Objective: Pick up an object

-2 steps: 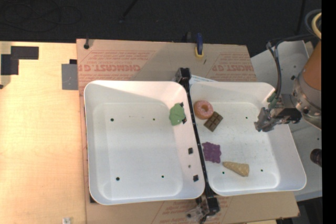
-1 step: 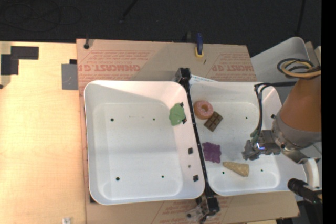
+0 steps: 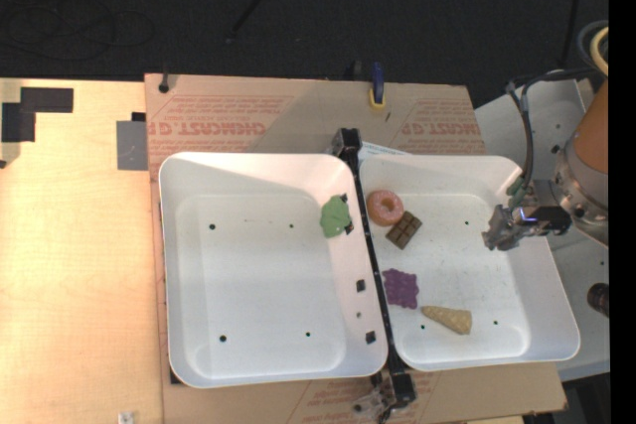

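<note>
The gripper (image 3: 500,235) is hovering over the right bin's (image 3: 542,338) right side; finger state: cannot tell. Nothing is being lifted yet. The doughnut (image 3: 385,207), brown block (image 3: 403,230), purple piece (image 3: 400,288) and cone (image 3: 448,319) are lying left of it.

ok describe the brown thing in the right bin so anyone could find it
Look in the right-hand white bin, near its left wall. Beside the pink ring-shaped doughnut lies a flat dark brown chocolate-like square, above the purple lump. It is the only dark, straight-edged piece there.
</note>
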Robot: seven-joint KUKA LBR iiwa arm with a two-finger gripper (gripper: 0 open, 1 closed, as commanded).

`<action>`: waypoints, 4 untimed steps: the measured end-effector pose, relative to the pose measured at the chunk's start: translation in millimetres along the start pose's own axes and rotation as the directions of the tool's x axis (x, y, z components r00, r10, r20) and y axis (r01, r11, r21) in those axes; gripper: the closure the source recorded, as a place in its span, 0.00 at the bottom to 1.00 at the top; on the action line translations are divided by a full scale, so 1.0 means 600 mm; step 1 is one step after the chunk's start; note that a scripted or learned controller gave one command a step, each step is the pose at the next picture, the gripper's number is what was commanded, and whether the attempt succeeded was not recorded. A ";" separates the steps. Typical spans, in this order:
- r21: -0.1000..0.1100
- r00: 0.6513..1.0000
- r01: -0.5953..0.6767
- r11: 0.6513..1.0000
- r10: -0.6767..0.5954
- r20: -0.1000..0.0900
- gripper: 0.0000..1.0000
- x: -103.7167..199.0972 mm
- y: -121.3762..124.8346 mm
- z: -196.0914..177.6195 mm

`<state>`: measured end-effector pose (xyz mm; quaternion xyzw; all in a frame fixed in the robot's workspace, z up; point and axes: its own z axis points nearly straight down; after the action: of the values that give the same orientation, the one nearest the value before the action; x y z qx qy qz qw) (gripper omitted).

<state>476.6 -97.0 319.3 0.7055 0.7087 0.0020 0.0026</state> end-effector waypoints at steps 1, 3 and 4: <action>0.022 1.000 -0.009 1.000 0.009 -0.003 1.00 -0.065 -0.009 0.267; 0.007 1.000 0.000 1.000 0.000 -0.001 1.00 0.143 0.000 -0.038; 0.019 1.000 -0.009 1.000 0.009 -0.001 1.00 0.075 -0.006 0.185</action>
<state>473.8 -52.0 208.3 0.7088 0.7054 -0.0042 -0.0046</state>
